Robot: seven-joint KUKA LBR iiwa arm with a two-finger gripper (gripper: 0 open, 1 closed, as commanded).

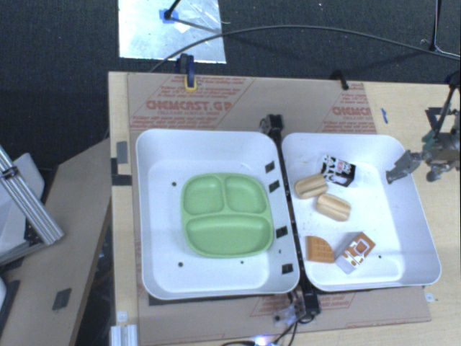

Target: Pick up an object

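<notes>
Bread roll (311, 186) in right bin (421, 229); end effector (400, 169) blurred, grip state unclear.

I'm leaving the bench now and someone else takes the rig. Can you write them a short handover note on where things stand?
Gripper: at the right bin's right rim, above the bin floor, nothing seen between its fingers; open or shut can't be judged.
Right bin: black-and-white packet near the back, two tan rolls in the middle, waffle piece and orange-and-white box towards the front.
Left bin: green divided tray, compartments bare.
Done: no object lifted.
Left: pick one object; all the small pieces lie in the right bin.
</notes>
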